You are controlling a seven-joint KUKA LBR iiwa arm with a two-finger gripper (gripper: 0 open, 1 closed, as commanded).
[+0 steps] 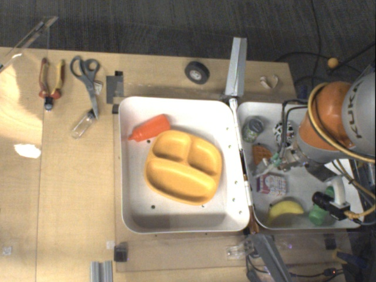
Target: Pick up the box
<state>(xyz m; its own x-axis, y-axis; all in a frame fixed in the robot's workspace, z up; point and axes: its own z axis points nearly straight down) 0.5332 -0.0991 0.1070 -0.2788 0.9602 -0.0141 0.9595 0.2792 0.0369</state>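
Observation:
The box [272, 184] is a small white and purple carton lying flat in the right bin [247, 175], near its left wall. My gripper [279, 161] hangs just above the box's far edge, reaching in from the right under the grey and orange arm [329, 128]. Nothing shows between the gripper and the box, and the box rests on the bin floor.
In the right bin there are also a grey can [254, 127], an orange item [261, 153], a yellow banana [286, 209] and a green piece [318, 215]. The left bin [132, 210] holds a yellow divided tray [183, 166] and an orange carrot-shaped toy [149, 128]. Scissors [88, 81] and pliers [50, 81] lie on the bench.

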